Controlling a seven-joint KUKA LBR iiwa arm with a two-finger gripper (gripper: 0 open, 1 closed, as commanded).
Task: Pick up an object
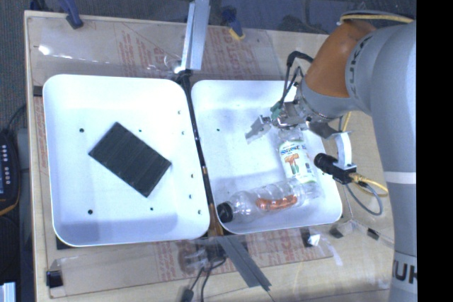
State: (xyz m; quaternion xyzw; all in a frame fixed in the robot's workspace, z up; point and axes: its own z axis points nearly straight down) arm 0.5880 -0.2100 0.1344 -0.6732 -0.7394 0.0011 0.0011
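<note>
We note two white bins side by side on the desk [106, 46]. The left bin [64, 92] carries one flat dark rectangular pad [130, 158], lying askew near its middle, well apart from everything else.

The right bin [212, 99] carries the candidates for picking. A clear plastic bottle [265, 199] with a dark cap lies on its side along the near wall, cap toward the divider; something orange shows inside it. A second, smaller white bottle [295, 159] with a printed label lies with its lower end touching or just beside the clear one. Both sit crowded into the bin's near right corner, probably where loose things settle against the walls.

The arm [382, 74] reaches in from the right, orange band above the wrist, and the tool [263, 125] hangs over the right bin's upper middle, just beyond the top of the white bottle. The tool is too small and blurred against the white floor for us to tell whether it is wide or narrow; we see nothing clearly between its tips, so we do not count anything as held.

Our judgement: the pick is not yet made. The white bottle is the nearest target. Lying round and loose, either bottle may roll off a pinch, and the walls close by limit the approach.
</note>
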